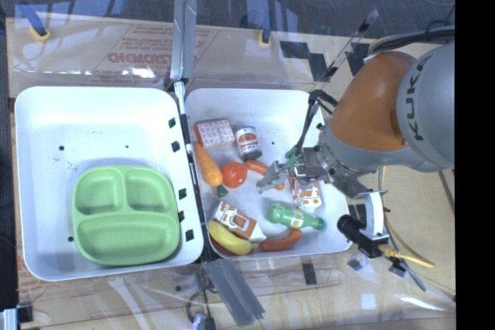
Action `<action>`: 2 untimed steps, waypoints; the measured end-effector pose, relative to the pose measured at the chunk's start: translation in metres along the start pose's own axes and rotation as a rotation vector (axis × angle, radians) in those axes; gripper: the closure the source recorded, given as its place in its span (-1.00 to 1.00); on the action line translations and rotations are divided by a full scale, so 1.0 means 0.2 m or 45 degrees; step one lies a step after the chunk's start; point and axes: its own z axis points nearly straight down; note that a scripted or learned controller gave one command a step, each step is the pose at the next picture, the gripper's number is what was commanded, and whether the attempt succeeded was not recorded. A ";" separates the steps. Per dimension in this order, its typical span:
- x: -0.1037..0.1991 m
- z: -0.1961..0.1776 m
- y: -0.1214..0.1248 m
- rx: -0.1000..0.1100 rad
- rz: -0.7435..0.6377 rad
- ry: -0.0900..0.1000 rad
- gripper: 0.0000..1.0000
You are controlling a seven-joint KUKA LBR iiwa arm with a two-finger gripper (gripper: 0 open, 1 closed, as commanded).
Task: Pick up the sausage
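Presently, the left bin [46, 112] on the counter is carrying a green divided plate [124, 216] toward its near edge, well apart from the work. The right bin [255, 98] is holding the clutter: a pink carton [214, 133] and a small can [247, 143] toward the far left corner, a carrot [206, 163] lying along the left wall, a tomato [234, 175] just beside it, and a juice box [237, 222] and a banana [228, 240] at the near left corner. The sausage [280, 241] is lying along the near edge, just beside the banana's tip and below a green bottle [295, 217], apparently untouched. The gripper [272, 180] is hovering near the bin's middle, above the sausage's spot and beside a white carton [308, 195]; whether the jaws are released or clenched cannot be told, and nothing is showing between them. The arm [387, 108] is reaching in over the right wall, wrist angled downward; in my judgement it is lining up short of the target.
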 end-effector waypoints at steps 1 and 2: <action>-0.04 0.61 0.37 -0.001 0.291 0.000 -1.00; 0.00 0.60 0.63 -0.003 0.294 0.001 -1.00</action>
